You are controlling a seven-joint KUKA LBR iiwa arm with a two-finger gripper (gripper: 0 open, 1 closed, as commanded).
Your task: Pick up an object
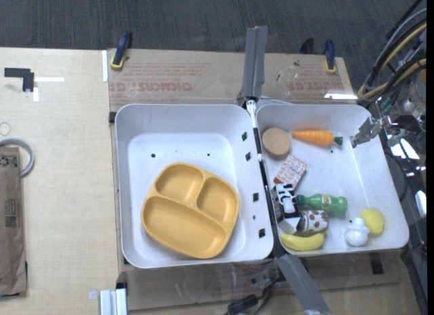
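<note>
The right bin (366, 171) holds several small items: an orange carrot (313, 137), a round tan disc (276, 141), a pink carton (290, 170), a green bottle (324, 204), a banana (302, 242), a lemon (372, 220) and a small white piece (357, 235). A black-and-white item (283, 195) and a patterned cup (313, 220) lie between the carton and the banana. My gripper (363, 134) hangs at the bin's far right rim, right of the carrot's green tip and apart from it. Nothing shows in its grasp.
A yellow divided plate (190, 210) lies in the left bin (135, 137). A grey divider bar (254, 62) runs between the bins at the back. Cables and arm parts (403, 69) crowd the right edge. A brown bag (12, 218) lies at far left.
</note>
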